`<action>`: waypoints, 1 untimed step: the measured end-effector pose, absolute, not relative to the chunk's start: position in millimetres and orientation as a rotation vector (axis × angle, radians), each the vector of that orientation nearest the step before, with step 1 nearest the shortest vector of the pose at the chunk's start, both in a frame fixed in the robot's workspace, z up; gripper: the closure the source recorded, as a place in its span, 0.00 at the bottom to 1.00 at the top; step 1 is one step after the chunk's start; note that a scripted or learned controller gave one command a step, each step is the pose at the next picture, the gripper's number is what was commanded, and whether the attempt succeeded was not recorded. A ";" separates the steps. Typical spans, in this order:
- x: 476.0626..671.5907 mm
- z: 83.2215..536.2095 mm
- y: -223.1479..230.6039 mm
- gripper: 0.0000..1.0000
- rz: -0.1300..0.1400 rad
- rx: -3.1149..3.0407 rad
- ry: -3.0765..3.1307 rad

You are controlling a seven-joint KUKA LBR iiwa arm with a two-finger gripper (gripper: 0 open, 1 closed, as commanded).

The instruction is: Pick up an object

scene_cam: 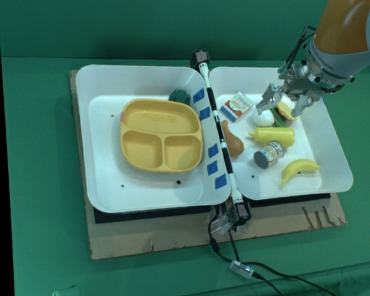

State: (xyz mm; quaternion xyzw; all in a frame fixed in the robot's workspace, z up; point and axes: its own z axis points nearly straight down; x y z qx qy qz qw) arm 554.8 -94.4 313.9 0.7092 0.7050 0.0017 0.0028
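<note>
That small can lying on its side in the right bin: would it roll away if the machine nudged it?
Probably. The small metal can with a dark lid lies on its round side, so a sideways push would likely roll it. It looks rigid, and its smooth wall may slip.

Bench point(41, 153) covered in green cloth. Brown cardboard sheet point(277, 227) lies flat on it, centre. Two white bins on the cardboard: left bin point(106, 186) at 9 o'clock, right bin point(330, 166) at 3, touching. Cables point(268, 277) trail at 6.
</note>
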 end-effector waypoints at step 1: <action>576.0 217.3 -108.9 0.00 0.003 2.225 2.209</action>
